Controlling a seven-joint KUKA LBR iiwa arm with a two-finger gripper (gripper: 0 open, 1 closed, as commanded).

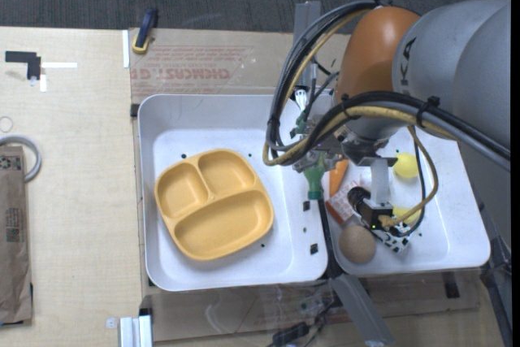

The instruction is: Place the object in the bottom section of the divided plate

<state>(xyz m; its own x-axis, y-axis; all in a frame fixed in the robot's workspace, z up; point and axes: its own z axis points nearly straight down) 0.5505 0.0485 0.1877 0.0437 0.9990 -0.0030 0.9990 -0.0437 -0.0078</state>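
A yellow divided plate lies in the left bin, with two small sections at the back and one large section toward the front. My gripper hangs over the wall between the two bins, just right of the plate, and the arm's wrist and cables cover much of it. A green piece shows at its tip, and I cannot tell whether that is an object or part of the gripper. An orange carrot-like object lies right beside it in the right bin.
The right bin also holds a yellow lemon-like object, a brown egg-shaped object, a red and white packet and a black and white item. A cardboard sheet lies behind the bins.
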